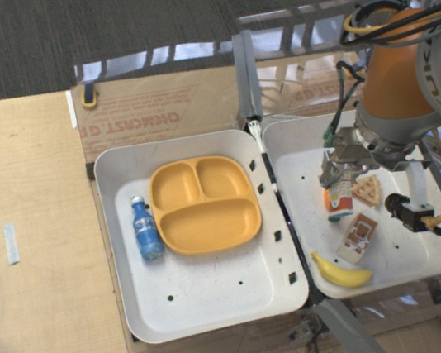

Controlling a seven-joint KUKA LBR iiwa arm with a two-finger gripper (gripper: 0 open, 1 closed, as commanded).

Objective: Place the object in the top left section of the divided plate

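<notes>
A dark carpeted floor lies behind a pale wooden desk (31, 245), on which two shallow white bins sit side by side over flattened brown cardboard. The left bin (208, 299) carries the yellow divided plate (206, 203), with a small blue bottle (145, 228) lying just beside the plate's left edge. The right bin (435, 257) carries the loose things, and the grey arm with its orange band (393, 80) reaches down into it from the right.

The hand (343, 169) hangs low over the upper middle of the right bin — how far it is open I cannot tell, and nothing is clearly caught in it. Right under it, touching or nearly so, lies a small red-and-white carton (339, 200), which looks to be the object meant. By its looks it is light and fairly stiff, a thin card box that would dent under a hard squeeze; its flat sides offer the best hold, taken across the narrow width.

Just to the carton's right sits a tan wafer-like piece (367, 190), below that a brown packet (358, 236), and lowest a banana (342, 272) — all close enough to be nudged.
</notes>
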